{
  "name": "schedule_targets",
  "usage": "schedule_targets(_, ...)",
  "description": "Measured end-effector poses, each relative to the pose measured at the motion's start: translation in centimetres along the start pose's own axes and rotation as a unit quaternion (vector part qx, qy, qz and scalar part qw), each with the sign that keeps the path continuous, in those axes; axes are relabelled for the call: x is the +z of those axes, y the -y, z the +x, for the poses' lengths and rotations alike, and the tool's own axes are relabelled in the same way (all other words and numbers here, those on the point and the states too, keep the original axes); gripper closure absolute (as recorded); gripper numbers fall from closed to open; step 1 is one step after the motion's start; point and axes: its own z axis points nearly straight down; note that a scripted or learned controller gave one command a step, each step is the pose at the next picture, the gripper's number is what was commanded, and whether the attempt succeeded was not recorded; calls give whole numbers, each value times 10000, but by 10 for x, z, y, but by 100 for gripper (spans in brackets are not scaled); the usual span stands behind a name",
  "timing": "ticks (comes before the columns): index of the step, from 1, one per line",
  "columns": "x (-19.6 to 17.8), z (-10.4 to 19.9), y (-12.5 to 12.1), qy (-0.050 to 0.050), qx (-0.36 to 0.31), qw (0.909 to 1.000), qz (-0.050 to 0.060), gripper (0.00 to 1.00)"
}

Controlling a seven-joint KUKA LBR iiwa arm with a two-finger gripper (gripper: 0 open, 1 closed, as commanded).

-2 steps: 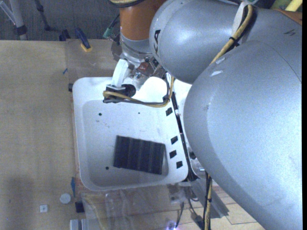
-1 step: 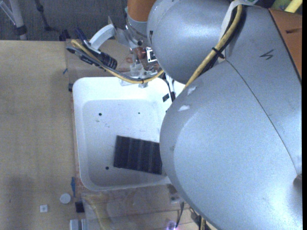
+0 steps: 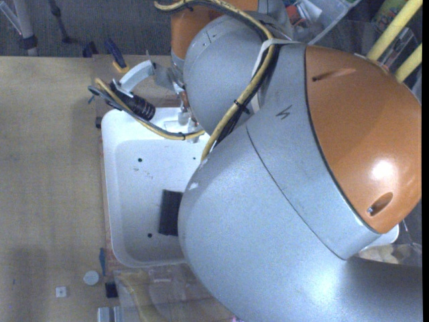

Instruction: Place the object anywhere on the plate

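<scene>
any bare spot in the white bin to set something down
Bare floor shows in the white bin between its left wall and the black object, and above that object. The grey arm crowds the bin's right side, with cables at the top rim.

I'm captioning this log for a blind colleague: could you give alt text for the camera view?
The grey and orange robot arm looms close, covering most of a white bin on the tan bench. A dark flat object lies in the bin, partly hidden by the arm.

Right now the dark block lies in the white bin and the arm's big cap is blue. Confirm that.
Not quite. The camera view shows the arm with an orange cap, not a blue one. The rest holds: the dark block lies in the white bin.
</scene>
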Motion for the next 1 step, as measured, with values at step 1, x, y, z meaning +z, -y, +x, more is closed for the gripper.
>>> schedule_targets(1, -184, 1, 1, -10, -780, 9970, -1, 100)
